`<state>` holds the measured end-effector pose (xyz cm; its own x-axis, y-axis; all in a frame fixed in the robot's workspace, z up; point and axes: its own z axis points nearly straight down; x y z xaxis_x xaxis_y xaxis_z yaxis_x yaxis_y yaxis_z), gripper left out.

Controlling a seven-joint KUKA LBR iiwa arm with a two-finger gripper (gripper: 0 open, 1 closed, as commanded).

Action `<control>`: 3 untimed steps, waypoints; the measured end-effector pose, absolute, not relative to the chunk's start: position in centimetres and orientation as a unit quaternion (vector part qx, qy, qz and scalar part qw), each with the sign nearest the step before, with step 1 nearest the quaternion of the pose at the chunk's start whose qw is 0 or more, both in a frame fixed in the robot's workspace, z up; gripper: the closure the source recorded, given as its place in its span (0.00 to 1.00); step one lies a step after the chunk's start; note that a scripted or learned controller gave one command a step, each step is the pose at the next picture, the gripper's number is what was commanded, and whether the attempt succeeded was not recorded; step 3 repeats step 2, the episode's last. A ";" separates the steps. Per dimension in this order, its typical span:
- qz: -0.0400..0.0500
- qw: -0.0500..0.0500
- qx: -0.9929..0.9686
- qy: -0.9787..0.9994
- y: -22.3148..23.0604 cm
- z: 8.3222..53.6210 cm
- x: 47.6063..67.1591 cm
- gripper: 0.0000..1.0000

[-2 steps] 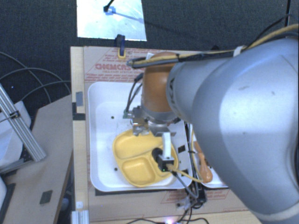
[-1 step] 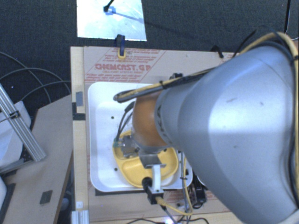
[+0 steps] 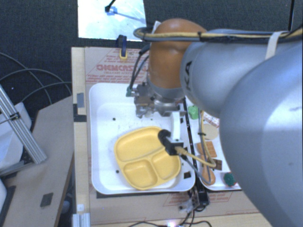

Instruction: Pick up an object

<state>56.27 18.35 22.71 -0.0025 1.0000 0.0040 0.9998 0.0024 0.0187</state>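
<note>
While the arm reaches across from the right, we see the gripper low over the far right part of the left bin, above bare white floor just beyond the far edge of the yellow plate. The wrist hides its working end from us, so we cannot tell whether the gripper is released or clenched, and we see nothing held in it.

The plate is the one large thing in that bin, and we take it as the likeliest target. It lies flat in the near half, compartments facing up, with its near edge close to the bin's front wall. A few dark specks dot the floor around it, too small for us to name.

In the right bin, mostly covered by the arm, we make out a small green thing near the dividing wall, an orange-brown piece further forward, and a teal bit near the front corner.

By our reckoning the task is in its early part: the gripper has been brought down over the bin, but no pick is shown, and the plate rests in the bin. What is left is the whole of the work: to close on something, lift it off the floor, and show that it stays held.
</note>
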 end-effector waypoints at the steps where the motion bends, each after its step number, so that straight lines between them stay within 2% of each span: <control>1: 0.009 0.004 0.705 0.709 23.6 47.4 60.3 1.00; 2: -0.006 -0.002 0.709 0.705 14.9 33.9 59.4 1.00; 3: -0.006 -0.002 0.709 0.705 14.9 33.9 59.4 1.00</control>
